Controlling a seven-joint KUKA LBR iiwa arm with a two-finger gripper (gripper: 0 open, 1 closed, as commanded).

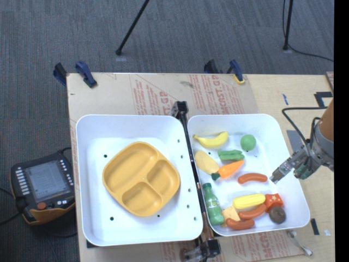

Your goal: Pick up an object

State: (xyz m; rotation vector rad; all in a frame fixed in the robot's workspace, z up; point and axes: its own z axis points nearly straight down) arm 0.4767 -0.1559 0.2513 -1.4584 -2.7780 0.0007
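We cannot tell our claw's (pixel 284 171) grip state, and descending here risks striking the bin rim (pixel 297 185) beneath, missing the sausage (pixel 252 178) beside it.

I see yellow divided plate (pixel 141 177) in white left bin (pixel 90 146); yellow banana (pixel 211 140), green ball (pixel 248 142), orange carrot (pixel 232 168), red sausage (pixel 252 178).
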